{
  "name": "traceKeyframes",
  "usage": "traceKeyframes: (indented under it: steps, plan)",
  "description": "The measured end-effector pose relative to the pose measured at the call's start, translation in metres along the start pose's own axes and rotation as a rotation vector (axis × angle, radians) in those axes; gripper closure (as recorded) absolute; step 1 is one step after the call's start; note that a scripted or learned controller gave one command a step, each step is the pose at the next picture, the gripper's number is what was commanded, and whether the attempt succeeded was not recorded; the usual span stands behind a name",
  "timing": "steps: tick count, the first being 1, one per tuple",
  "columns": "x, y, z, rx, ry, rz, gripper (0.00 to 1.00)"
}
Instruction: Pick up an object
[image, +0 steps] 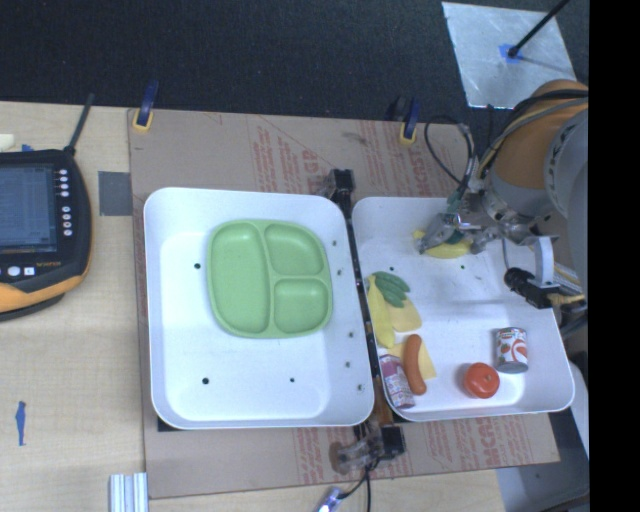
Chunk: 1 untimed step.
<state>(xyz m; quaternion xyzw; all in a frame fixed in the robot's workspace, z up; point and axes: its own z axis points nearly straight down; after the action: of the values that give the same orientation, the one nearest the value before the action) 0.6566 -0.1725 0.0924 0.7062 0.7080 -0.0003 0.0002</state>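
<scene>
Leftward, white bin (175, 300) holding green divided plate (269, 278), right bin (540, 400) with tomato (481, 380), can (510, 350), sausage (412, 364), jaws over yellow piece (447, 248), grip unclear

Wooden bench (60, 400) under brown cardboard sheet (250, 150), dark floor (250, 45) beyond, 2 blue clamps (146, 105).

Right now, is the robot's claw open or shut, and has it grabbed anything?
Gripper: down in the right bin, at a yellow object. Whether it is open, shut or holding anything cannot be told.
</scene>
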Motion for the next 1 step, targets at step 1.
traceKeyframes:
  steps: [1]
  plan:
    - [-0.0229,-0.0001,0.0000,0.001,0.001,0.000,0.00]
